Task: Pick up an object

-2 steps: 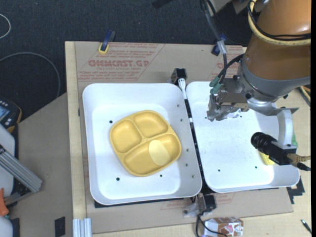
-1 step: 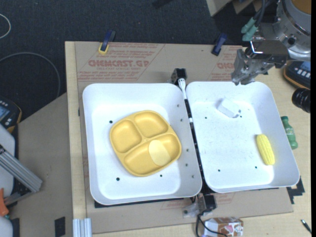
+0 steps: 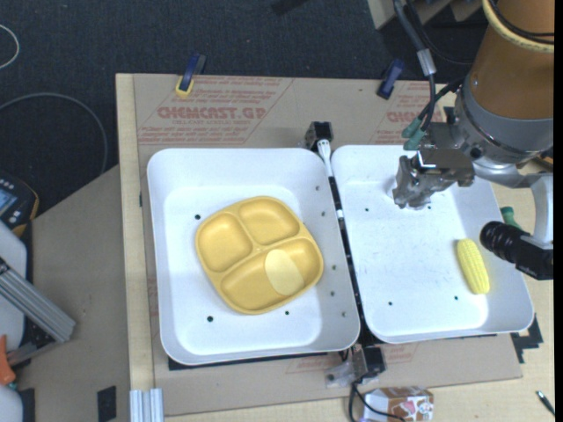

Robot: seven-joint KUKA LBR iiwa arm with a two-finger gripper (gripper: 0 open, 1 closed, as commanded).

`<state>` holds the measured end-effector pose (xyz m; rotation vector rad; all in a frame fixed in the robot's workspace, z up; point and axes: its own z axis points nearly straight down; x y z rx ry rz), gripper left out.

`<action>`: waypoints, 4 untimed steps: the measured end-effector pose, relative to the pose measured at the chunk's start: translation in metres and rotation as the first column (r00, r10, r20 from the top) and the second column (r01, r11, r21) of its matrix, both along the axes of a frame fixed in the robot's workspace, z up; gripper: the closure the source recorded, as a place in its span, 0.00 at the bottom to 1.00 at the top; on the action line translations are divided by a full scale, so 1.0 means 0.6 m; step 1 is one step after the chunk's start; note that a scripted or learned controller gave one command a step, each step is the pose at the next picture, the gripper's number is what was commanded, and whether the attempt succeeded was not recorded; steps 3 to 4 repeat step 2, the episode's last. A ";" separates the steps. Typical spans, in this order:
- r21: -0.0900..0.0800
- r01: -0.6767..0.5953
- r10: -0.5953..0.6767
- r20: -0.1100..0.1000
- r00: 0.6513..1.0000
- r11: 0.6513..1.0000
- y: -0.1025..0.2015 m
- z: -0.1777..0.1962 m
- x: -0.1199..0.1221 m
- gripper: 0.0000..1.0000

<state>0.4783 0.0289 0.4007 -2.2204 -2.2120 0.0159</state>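
We see the gripper poised over the right bin's far left part; whether it is open we cannot tell. The yellow corn cob lies well apart, near that bin's right wall. A yellow divided plate occupies the left bin.

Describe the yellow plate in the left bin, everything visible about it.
The plate is a glossy yellow, plastic-looking dish with rounded corners, divided by raised ridges into three compartments: two smaller ones at the far side, one larger at the near side. It lies flat and turned askew near the middle of the left bin. A pale round patch shows in the larger compartment.
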 end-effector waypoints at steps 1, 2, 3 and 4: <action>0.003 -0.012 0.012 0.008 1.000 1.000 0.119 -0.011 0.001 1.00; 0.002 -0.005 0.004 0.013 1.000 1.000 0.113 0.009 0.002 1.00; 0.002 -0.005 0.004 0.013 1.000 1.000 0.113 0.009 0.002 1.00; 0.002 -0.005 0.004 0.013 1.000 1.000 0.113 0.009 0.002 1.00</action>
